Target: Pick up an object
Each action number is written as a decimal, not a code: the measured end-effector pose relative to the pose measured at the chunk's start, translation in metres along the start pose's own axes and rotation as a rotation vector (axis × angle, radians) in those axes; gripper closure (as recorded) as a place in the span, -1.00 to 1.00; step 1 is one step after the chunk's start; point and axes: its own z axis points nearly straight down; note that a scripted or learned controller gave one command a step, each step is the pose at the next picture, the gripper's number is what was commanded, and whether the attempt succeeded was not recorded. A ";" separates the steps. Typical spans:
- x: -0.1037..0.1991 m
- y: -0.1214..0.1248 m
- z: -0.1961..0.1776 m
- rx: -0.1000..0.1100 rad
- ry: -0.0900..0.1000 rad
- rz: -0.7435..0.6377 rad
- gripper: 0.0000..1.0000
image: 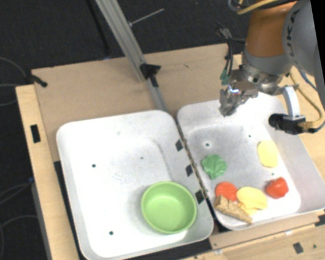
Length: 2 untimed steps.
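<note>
My gripper [228, 106] hangs over the far edge of the right bin [225, 134], well above and behind the objects. Nothing shows between its fingers. In the right bin's near half lie a green leafy piece [214, 164], a pale yellow piece [268, 153], a red piece [277, 187], an orange-red piece [225, 189], a yellow piece [253, 198] and a tan wedge [232, 210]. A green bowl [168, 207] sits in the left bin [113, 166] at its near right corner.
A slanted metal rod [129, 45] comes down to the gap between the bins at the back. A black fitting [286, 122] on the arm hangs over the right bin's right rim. Bare bench [93, 88] lies behind the bins.
</note>
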 end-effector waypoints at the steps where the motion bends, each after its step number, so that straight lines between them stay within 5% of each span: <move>1: -0.007 0.001 -0.063 -0.001 -0.001 0.000 1.00; 2: 0.041 -0.001 -0.067 0.007 0.001 -0.003 1.00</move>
